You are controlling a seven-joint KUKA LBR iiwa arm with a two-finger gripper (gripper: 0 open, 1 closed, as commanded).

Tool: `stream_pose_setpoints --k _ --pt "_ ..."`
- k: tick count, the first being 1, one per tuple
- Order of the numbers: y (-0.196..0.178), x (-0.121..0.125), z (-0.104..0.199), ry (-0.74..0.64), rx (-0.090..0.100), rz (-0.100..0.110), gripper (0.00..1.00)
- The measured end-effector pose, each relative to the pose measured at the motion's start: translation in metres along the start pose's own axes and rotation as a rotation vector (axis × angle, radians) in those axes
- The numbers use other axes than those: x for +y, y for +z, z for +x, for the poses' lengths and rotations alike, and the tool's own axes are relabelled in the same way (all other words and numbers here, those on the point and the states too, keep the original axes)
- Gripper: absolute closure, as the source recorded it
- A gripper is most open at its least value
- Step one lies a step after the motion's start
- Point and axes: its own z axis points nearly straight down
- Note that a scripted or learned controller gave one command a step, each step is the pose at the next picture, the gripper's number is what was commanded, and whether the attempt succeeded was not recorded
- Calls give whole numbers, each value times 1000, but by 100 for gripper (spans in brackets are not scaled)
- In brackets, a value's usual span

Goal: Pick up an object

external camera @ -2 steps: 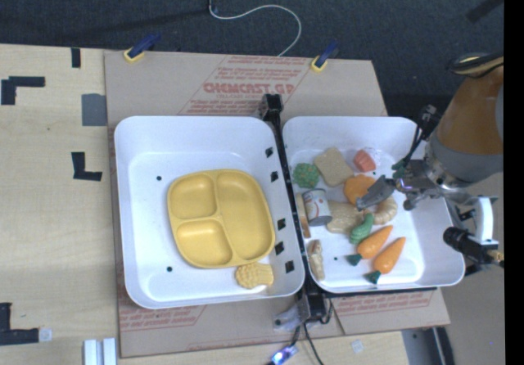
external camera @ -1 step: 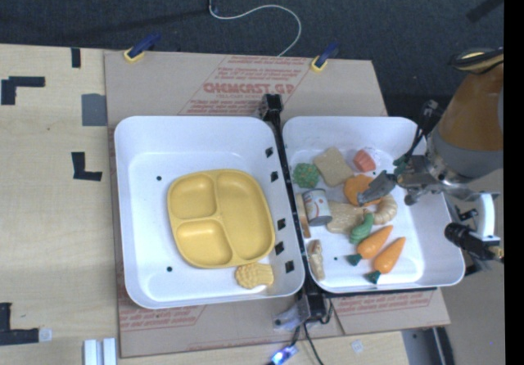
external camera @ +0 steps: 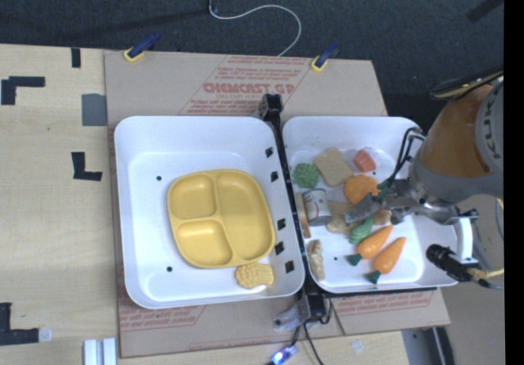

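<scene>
The right bin (external camera: 409, 130) is packed with toy food, two carrots (external camera: 383, 247), an orange piece (external camera: 360, 188) and a green bit (external camera: 306, 174), so picking there makes sense. The gripper (external camera: 370, 209) sits low in the pile; can't tell its opening or whether it has anything. The yellow tray (external camera: 219, 218) sits in the left bin (external camera: 139, 142).

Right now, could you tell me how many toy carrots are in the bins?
2: both lie in the right bin, carrot one beside carrot two; the arm may hide more.

Toy foods (external camera: 360, 216) in right bin (external camera: 344, 128)
</scene>
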Motion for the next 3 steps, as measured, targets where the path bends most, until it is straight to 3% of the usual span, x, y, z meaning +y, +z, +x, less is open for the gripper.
stream_pose_setpoints --k 1,2,3 --pt "43 1 0 0 -2 -7 0" --pt "30 2 2 -2 1 -9 100" --pt "-15 -3 -5 0 -2 -9 100"
